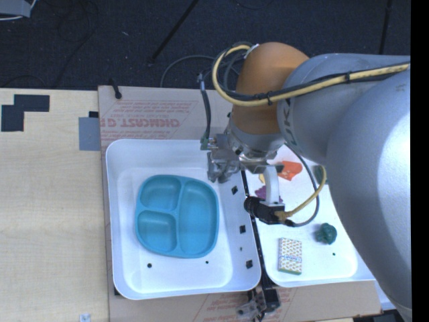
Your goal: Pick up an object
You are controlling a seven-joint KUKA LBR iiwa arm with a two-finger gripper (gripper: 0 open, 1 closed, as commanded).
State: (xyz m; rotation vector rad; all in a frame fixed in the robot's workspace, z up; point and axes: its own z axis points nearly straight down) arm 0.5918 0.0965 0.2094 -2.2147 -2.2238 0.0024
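Note:
A blue divided plate (177,215) lies flat in the left bin (127,274). In the right bin (338,267) are an orange piece (289,172), a small purple piece (260,193), a dark green lump (326,233) and a patterned, pale rectangular block (290,255). My gripper (228,163) hangs below the orange band, over the back of the divider between the two bins, just past the plate's far right corner. The wrist hides its tip, and nothing shows as held.
The grey arm covers the right side of the view and the back of the right bin. A yellow cable (228,92) loops around the wrist. A cardboard sheet (154,116) lies under the bins, with wooden bench (47,213) to the left.

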